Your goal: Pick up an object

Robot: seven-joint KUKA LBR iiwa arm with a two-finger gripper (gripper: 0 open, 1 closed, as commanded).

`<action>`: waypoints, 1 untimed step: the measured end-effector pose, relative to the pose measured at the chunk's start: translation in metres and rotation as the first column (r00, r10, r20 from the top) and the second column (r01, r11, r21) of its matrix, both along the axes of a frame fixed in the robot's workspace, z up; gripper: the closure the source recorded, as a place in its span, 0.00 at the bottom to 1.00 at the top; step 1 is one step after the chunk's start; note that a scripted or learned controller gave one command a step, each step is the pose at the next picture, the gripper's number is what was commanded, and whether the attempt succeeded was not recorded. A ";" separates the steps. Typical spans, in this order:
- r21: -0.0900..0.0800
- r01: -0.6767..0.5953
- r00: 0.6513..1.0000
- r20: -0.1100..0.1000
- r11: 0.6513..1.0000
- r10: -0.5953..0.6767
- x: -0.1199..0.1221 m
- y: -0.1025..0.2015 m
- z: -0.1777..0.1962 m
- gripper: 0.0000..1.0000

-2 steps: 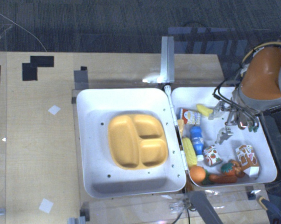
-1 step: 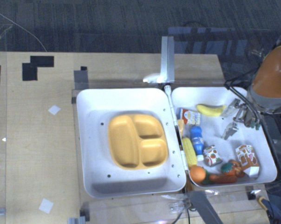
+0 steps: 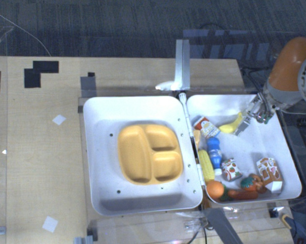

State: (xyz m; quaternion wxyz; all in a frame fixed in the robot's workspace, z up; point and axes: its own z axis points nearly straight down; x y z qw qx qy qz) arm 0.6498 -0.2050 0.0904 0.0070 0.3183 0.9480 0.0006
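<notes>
Curved yellow banana (image 3: 231, 124) in right bin (image 3: 287, 153), touching the gripper (image 3: 243, 125); jaws' state unclear.

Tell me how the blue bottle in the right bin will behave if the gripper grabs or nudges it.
The blue bottle lies on its side, so its round body would probably roll if nudged. It looks like small smooth plastic, likely light and somewhat slippery between fingers. It is wedged between the corn cob and a small carton, so neighbours may shift with it.
</notes>
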 end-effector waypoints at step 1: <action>-0.003 -0.009 1.000 0.012 1.000 0.009 0.004 0.002 0.015 1.00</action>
